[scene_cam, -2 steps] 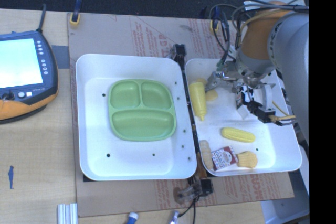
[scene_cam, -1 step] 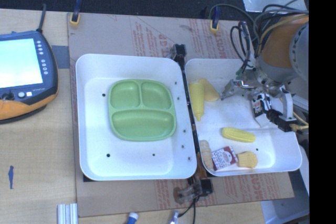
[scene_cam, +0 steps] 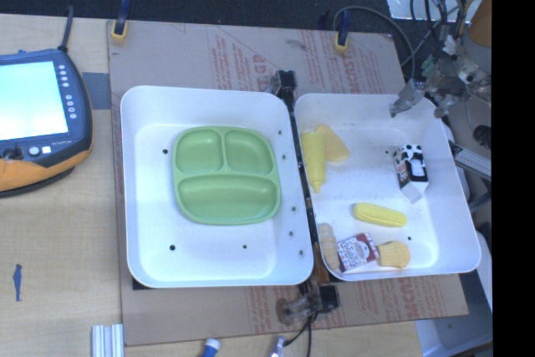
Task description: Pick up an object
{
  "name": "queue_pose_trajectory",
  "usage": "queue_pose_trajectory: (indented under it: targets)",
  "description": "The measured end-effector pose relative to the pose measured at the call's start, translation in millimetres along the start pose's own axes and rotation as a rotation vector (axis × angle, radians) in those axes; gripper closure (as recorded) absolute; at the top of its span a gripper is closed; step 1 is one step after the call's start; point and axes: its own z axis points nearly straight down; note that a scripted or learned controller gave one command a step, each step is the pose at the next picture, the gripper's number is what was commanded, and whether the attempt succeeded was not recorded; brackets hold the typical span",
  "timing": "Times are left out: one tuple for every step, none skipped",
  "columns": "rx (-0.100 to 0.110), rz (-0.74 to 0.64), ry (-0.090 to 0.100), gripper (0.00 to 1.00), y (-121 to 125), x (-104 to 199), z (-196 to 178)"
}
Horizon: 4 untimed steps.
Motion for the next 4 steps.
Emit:
queue_pose_trajectory:
  targets:
    - [0.004, -0.002, 0.0, 0.0, -24.4, 1.1, 58.0]
    - [0.004, -0.002, 0.0, 0.0, -31.7, 1.2, 99.0]
    - [0.004, -0.005, -0.001, 1.0, -31.0, 0.6, 87.6]
    - [0.004, -0.005, -0.001, 0.0, -31.1, 0.7, 87.8]
